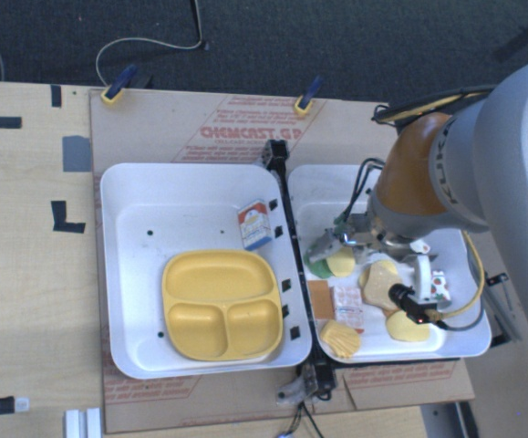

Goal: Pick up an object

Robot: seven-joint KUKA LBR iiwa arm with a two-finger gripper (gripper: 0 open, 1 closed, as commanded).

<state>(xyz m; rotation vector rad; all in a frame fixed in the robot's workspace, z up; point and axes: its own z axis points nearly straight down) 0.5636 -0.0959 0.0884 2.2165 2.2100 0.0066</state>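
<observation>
We see the gripper (pixel 329 243) low in the right bin (pixel 446 340), by its left side. Just below it sits a small round yellow thing (pixel 341 265), partly on a green thing (pixel 318 266). We cannot tell how the hand is set. Nearby lie a brown flat card (pixel 319 297), a ridged yellow piece (pixel 341 339) and a smooth yellow lump (pixel 408 327). In the left bin (pixel 127 245) sit a shiny yellow tray (pixel 222 301) with three sections and a little box (pixel 255 224).
</observation>
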